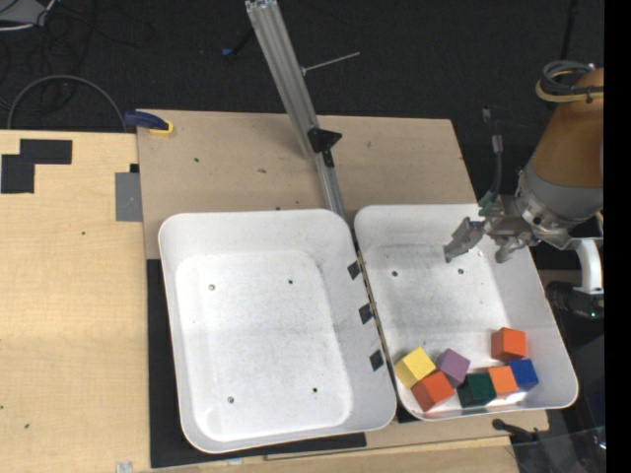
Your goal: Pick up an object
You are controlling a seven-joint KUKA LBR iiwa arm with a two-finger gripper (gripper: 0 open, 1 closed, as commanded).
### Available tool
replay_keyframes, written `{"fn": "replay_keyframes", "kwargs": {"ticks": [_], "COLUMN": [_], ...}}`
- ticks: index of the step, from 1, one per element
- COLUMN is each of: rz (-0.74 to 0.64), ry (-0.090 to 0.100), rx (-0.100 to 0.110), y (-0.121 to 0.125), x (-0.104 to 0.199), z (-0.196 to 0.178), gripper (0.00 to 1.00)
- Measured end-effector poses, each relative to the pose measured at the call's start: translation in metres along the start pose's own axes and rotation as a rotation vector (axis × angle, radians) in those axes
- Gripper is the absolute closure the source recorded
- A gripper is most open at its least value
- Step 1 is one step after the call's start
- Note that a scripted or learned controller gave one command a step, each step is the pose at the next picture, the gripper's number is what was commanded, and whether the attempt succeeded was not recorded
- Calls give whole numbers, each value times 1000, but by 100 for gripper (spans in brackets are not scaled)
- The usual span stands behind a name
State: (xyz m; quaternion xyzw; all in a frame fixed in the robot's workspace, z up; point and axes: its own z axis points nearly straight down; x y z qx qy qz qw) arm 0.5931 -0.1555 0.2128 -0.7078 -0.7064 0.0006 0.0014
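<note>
Your pincer (480,239) hangs over the upper right part of the right bin (414,235), fingers (459,241) spread apart, released, nothing between them. It sits well apart from the blocks. The arm (570,156) comes in from the right, orange band above the grey wrist.

Count seven blocks, all in the right bin, clustered at its near edge. One yellow block (417,365). One purple block (454,365) just beside it. One red block (432,390) in front of those two. One green block (476,389) next to the red. One orange block (503,379) touching the green. One blue block (525,373) just beside that orange. One more orange-red block (509,343) sits a little apart, behind the blue, nearer the pincer than the rest.

Two white bins side by side on your surface (246,156). The left bin (177,244) has no blocks in it. Three small black clips (367,312) run along the seam between the bins.

One slanted aluminium rail (288,77) rises behind the bins. One blue-and-yellow clamp (148,121) sits at the surface's far left corner.
</note>
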Motion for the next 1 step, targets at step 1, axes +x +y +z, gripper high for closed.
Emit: {"fn": "replay_keyframes", "kwargs": {"ticks": [1], "rz": [0], "ry": [1], "rx": [1], "y": [0], "x": [-1], "z": [-10], "gripper": [100]}}
